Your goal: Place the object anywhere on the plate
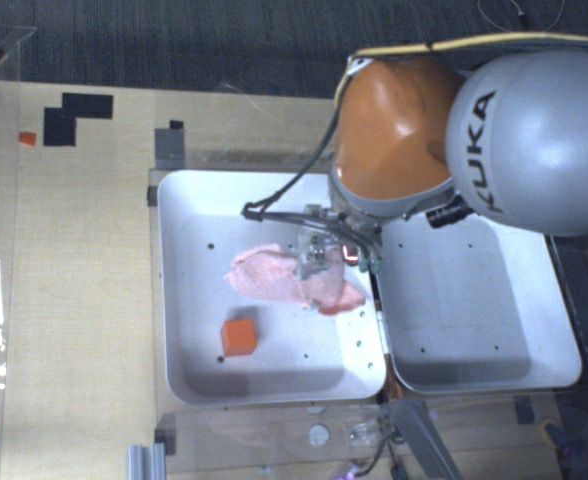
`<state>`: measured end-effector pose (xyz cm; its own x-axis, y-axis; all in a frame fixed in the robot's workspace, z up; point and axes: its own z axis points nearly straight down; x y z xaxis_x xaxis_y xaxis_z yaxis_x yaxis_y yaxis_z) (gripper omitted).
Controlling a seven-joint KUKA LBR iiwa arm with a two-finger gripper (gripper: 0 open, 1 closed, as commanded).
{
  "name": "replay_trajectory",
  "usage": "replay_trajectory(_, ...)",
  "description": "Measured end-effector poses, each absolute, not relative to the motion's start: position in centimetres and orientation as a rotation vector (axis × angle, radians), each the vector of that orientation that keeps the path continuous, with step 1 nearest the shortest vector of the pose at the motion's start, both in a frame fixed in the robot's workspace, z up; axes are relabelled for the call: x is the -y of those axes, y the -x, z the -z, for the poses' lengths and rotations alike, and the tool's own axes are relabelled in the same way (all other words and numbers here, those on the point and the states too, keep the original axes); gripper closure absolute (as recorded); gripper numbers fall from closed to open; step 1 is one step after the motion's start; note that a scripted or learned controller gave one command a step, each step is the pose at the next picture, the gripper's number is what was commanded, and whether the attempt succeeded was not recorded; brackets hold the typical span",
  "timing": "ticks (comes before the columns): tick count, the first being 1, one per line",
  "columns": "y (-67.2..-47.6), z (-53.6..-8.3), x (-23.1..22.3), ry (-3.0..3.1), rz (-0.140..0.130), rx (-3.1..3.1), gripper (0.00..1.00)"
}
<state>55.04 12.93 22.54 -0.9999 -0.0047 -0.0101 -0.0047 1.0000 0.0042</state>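
My small orange foam-like cube (239,337), lower left of frame, looks light and rigid (grasp its flat sides); the grey two-finger gripper (319,258) over the flat pink plate (264,273) — I cannot tell its opening.

Soft even light, slight blur, faint glare

Robotics lab: KUKA arm (514,138), 2 bins (189,268).
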Motion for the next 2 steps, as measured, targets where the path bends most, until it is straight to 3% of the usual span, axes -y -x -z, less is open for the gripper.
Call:
replay_trajectory(1,-54.93,-22.57,-17.44,0.009,-0.007,-3.132,1.0)
replay_trajectory(2,-54.95,-22.61,-17.43,0.008,-0.007,-3.132,0.0)
